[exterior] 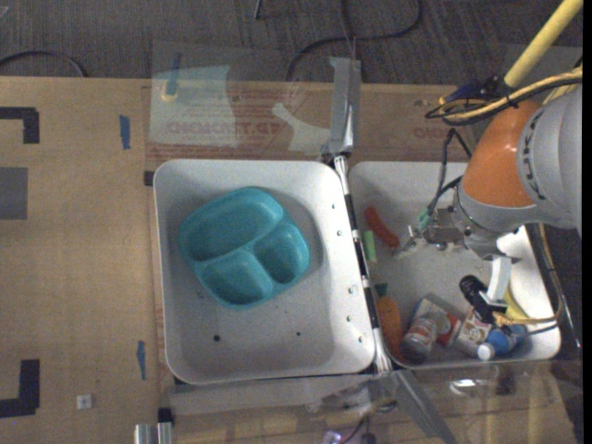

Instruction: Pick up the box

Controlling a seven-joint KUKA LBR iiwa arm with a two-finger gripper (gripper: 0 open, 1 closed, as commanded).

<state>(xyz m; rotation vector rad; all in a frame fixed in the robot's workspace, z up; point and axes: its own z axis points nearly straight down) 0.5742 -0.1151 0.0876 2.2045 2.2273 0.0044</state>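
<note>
1. Reaches in from the right as a grey arm with an orange band [495,169], bringing the jaws over the right-hand shallow white plastic bin [407,181] on the brown worktop [83,248].
2. Cannot tell whether the jaws stand apart or together, since that part is small and blurred.
3. Shows the small white-and-red cardboard box [475,326] lower in the view than the jaws and slightly to their right, well apart from them, by the near wall of the same bin.
4. Shows a silver-and-red metal can [421,333] below the jaws and just left of that box, beside a pale flat packet [437,309]; cannot tell which lies on which.
5. Shows a blue-capped white plastic bottle [498,344] just right of the box, further from the jaws.
6. Shows a red-orange elongated piece [380,227] just left of the jaws, a slim green stick [369,245] further left by the bin wall, and an orange carrot-shaped piece [390,317] below and left.
7. Shows, far left of the jaws, a teal three-compartment plastic plate [242,245] lying in the left-hand shallow white plastic bin [277,336].
</note>
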